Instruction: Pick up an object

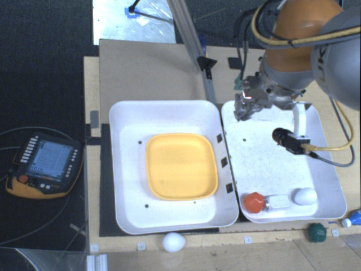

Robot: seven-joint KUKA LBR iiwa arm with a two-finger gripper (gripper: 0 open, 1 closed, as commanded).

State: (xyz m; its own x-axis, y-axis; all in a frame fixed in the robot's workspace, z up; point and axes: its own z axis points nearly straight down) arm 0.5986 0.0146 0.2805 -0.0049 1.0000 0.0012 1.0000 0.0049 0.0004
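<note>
Bench carries two white bins. Left bin (127, 168): one yellow plate (181, 166). Right bin (324, 151), near edge: one orange ball (254, 202), one clear piece (277, 202), one white egg (305, 196). Gripper (243, 107) at far-left corner of right bin; finger state cannot tell.

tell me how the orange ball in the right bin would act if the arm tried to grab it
The orange ball looks round and smooth, so it would probably roll or squirt aside under uneven finger contact. It sits near the right bin's front wall beside a clear object, which may crowd the end effector.
</note>
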